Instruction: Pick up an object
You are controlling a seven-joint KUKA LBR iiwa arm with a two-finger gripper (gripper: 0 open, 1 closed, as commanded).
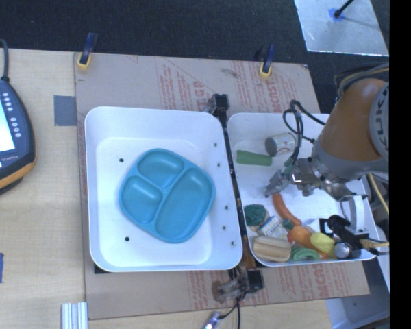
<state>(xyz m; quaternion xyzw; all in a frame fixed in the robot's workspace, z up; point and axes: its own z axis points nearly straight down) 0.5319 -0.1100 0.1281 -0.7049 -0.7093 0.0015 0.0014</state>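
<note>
Two smooth white bins [96,184]; gripper [282,181] fingers spread, empty, above a curved orange carrot [285,210].

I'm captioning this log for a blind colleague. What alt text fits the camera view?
A grey and orange robot arm reaches from the right, its gripper low over the right bin, above small toys including a green block and a carrot. The left bin holds a blue divided plate.
</note>
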